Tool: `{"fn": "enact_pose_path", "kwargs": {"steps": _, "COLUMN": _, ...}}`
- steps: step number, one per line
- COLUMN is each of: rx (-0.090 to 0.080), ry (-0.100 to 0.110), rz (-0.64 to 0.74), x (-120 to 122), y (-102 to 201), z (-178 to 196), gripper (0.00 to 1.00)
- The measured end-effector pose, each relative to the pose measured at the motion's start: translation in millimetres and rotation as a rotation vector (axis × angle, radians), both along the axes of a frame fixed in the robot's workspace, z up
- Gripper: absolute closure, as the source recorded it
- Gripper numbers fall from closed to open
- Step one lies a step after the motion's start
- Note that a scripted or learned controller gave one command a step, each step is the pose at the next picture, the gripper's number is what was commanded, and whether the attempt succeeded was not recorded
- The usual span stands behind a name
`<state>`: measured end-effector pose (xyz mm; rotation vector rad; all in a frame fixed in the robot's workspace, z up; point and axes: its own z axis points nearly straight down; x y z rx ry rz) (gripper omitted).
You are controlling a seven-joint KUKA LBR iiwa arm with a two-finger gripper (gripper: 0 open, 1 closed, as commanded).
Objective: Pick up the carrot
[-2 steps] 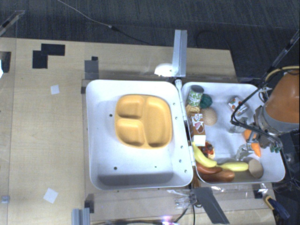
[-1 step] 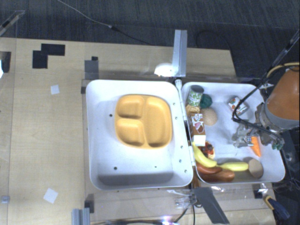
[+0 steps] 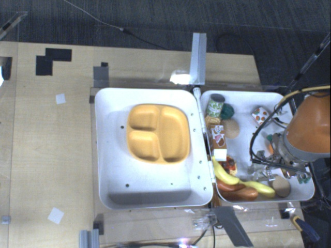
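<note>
I am looking for the carrot [image 3: 270, 146] in the right bin [image 3: 243, 95], and the best candidate is a small orange sliver just left of the arm's wrist, half hidden behind a black cable [image 3: 257, 138]; too little is showing for me to be sure of it. If it is the toy carrot, I am expecting it to be light, stiff and rather smooth, so it could squirt out of a pinch near the tip; I am judging the thicker middle, gripped across its width, as the safest hold. The tool [image 3: 270, 170] is hanging low in that bin, just below the sliver and close above a banana [image 3: 230, 175], amid wires and clutter. I cannot tell its state or whether it is touching anything, and I am seeing nothing clearly held. The left bin [image 3: 111, 138] is carrying a yellow tray [image 3: 157, 133], well apart from all this.
</note>
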<state>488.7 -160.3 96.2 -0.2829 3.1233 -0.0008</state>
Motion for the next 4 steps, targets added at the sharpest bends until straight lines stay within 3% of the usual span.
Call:
{"fn": "enact_pose_path", "kwargs": {"steps": 1, "rx": 0.0, "ry": -0.001, "rz": 0.0, "x": 0.3, "y": -0.1, "z": 0.2, "gripper": 0.0}}
{"fn": "enact_pose_path", "kwargs": {"steps": 2, "rx": 0.002, "ry": -0.009, "rz": -0.406, "x": 19.1, "y": 46.5, "z": -6.4, "gripper": 0.0}}
{"fn": "enact_pose_path", "kwargs": {"steps": 3, "rx": -0.001, "ry": -0.011, "rz": -0.306, "x": 6.2, "y": -14.3, "z": -6.6, "gripper": 0.0}}
{"fn": "enact_pose_path", "kwargs": {"steps": 4, "rx": -0.002, "ry": -0.012, "rz": -0.439, "x": 3.0, "y": -10.2, "z": -6.5, "gripper": 0.0}}
